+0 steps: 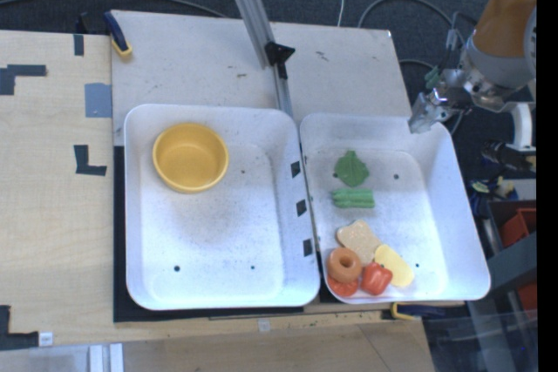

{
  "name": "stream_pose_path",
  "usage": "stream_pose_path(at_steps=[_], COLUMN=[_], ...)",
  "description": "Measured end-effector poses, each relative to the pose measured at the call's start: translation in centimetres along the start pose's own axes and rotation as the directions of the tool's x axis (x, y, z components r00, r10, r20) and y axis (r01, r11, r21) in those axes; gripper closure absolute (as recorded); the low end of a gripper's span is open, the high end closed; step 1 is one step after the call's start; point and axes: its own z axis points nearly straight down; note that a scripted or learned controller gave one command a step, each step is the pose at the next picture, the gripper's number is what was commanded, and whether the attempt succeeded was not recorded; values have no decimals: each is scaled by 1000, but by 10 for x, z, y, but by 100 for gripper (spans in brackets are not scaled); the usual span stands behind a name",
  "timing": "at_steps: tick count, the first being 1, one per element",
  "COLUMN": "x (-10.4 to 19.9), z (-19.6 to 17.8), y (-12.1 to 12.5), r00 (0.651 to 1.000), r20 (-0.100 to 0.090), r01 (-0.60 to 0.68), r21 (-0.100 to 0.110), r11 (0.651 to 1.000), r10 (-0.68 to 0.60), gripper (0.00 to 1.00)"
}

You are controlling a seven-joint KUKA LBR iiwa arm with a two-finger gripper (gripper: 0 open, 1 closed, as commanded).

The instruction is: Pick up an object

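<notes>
Several toy foods in right bin (436, 187), orange doughnut (344, 263), green leaf (351, 168), gripper (421, 119) grip unclear

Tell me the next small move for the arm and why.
Probably bring the gripper in from the right bin's far right corner and over the green leafy piece. It lies apart from the crowded cluster at the near edge, so it looks easier to grasp.

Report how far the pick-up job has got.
Done: nothing lifted; the toy food, like the green leaf and donut, lies in the right bin, and the yellow bowl sits in the left bin. In hand: the gripper hovers at the right bin's far corner. Left: descend, grasp, lift.
</notes>
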Motion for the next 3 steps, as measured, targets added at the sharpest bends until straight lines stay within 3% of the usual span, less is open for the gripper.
stream_pose_path(at_steps=[1,2,3], x=[0,57,110], z=[-1,-9,-10], y=[0,1,17], r00=[1000,1000,1000], r20=[-2,-3,-4], r01=[-1,4,5], r21=[7,7,7], r11=[1000,1000,1000], r10=[1,-4,-5], gripper=[100,100,100])
